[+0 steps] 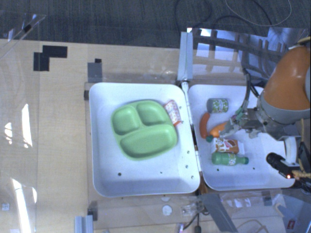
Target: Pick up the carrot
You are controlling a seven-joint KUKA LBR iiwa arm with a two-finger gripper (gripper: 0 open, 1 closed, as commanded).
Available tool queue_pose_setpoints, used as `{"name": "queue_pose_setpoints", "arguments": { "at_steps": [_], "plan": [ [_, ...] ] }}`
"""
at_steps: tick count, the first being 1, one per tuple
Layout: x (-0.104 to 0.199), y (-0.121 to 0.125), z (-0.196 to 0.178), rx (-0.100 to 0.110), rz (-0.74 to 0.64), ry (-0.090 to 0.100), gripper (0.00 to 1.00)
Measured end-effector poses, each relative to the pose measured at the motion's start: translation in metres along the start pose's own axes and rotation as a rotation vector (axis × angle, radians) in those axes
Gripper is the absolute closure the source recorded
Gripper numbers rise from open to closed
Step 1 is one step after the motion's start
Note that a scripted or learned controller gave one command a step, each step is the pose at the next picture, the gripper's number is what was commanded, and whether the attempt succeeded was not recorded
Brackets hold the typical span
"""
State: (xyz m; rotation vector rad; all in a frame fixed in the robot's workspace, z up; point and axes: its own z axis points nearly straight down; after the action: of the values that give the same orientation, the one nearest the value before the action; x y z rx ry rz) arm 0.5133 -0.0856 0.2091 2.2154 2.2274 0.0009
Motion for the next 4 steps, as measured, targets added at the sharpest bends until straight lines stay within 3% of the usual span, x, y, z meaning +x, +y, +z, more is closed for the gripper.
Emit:
{"name": "queue_pose_setpoints", "arguments": {
  "at_steps": [1, 2, 3, 4],
  "plan": [
    [0.003, 0.063, 0.078, -0.001, -0.15, 0.0, 0.0],
    [-0.006, 0.058, 0.113, -0.024, -0.158, 0.0, 0.0],
    [-0.006, 0.059, 0.106, -0.024, -0.16, -0.001, 1.0],
    [0.024, 0.114, 0.002, -0.003, 0.038, -0.001, 1.0]
  ]
}}
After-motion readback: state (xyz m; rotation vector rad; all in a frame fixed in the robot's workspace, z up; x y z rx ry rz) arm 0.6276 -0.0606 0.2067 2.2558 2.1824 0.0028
